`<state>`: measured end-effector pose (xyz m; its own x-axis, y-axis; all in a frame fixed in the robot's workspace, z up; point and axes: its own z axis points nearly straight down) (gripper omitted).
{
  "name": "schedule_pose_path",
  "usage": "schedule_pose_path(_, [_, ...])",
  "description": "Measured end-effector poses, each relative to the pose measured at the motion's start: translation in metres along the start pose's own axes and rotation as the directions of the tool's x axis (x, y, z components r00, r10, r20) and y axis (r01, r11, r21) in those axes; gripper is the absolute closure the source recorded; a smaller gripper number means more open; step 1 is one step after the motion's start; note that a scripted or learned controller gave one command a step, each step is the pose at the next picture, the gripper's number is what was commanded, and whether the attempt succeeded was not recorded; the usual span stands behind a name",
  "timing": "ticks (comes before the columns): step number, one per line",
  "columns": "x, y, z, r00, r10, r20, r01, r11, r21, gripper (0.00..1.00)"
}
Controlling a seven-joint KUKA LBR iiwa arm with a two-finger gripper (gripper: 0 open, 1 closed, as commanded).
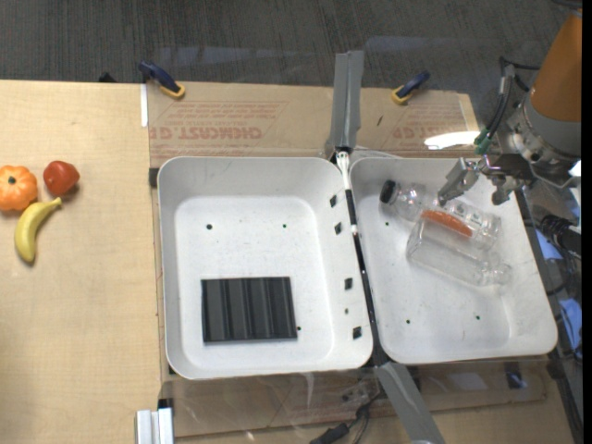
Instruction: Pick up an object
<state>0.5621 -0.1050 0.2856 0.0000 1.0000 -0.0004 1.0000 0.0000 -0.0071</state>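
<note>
A clear plastic bottle [451,236] with a black cap and an orange item inside lies on its side in the right bin [481,331], toward the bin's back. My gripper [476,181] hangs over the back right part of that bin, just above and right of the bottle. Its two fingers are spread apart with nothing between them. A black ridged block [249,309] lies flat in the front of the left bin [185,248].
On the wooden bench at far left lie an orange [16,189], a red apple [61,178] and a banana [31,229]. Brown cardboard [240,123] with two clamps lies behind the bins. A grey divider [347,100] runs between them.
</note>
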Motion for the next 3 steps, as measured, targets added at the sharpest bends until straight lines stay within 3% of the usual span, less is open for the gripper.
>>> schedule_pose_path(1, [-0.066, 0.065, 0.055, 0.991, -0.136, 0.000, 0.136, 0.991, -0.001, 0.00])
schedule_pose_path(2, [-0.084, 0.006, -0.016, 0.998, -0.065, 0.001, 0.065, 0.998, -0.003, 0.00])
schedule_pose_path(3, [-0.084, 0.006, -0.016, 0.998, -0.066, 0.000, 0.066, 0.998, -0.003, 0.00])
